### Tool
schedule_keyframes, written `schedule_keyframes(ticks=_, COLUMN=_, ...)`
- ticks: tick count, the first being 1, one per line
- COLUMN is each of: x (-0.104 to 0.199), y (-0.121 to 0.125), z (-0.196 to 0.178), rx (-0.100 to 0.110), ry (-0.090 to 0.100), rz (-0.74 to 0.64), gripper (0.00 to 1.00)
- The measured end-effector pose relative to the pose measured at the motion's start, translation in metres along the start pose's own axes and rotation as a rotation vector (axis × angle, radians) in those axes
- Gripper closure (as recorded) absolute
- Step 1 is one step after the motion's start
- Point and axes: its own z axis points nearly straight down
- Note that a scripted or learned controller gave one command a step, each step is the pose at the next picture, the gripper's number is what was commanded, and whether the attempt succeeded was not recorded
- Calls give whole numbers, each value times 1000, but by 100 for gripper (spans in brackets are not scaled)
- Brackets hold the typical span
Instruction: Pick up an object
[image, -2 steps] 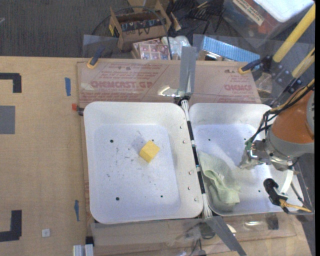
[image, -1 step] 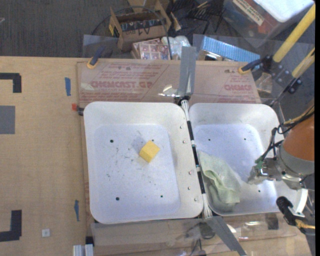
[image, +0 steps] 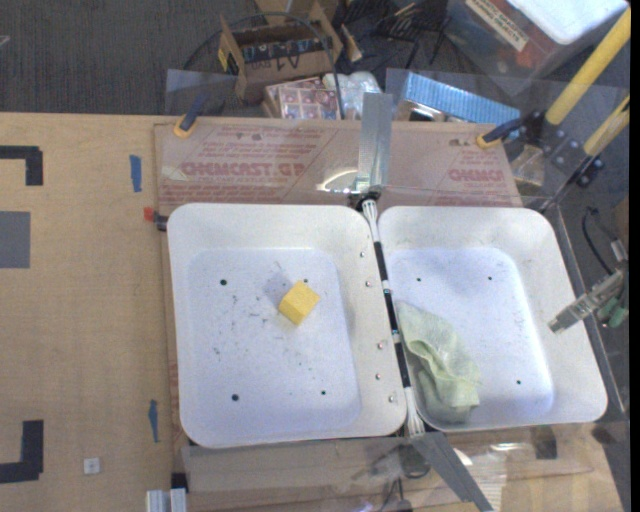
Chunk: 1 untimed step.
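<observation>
Left bin (image: 200, 250): white, shallow, speckled floor, shares inner rim with right bin (image: 520, 250). Pale green cloth (image: 440, 365) lies crumpled in right bin, at corner nearest left bin's front edge (one fold rides up wall). Gripper (image: 580, 310) hangs over right bin's far rim, well apart from left bin; grip state not discernible. Yellow block (image: 298, 302) sits near centre of left bin, alone.

The gripper (image: 560, 322) enters low at the right edge of the camera view as a slim grey metal piece, angled down and to the left. Its tip sits over the right rim area. The wrist and arm behind it are cut off by the frame.
</observation>
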Motion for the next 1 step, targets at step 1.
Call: schedule_keyframes(ticks=1, x=25, y=39, z=133, rx=4, ry=4, rz=366, gripper=100)
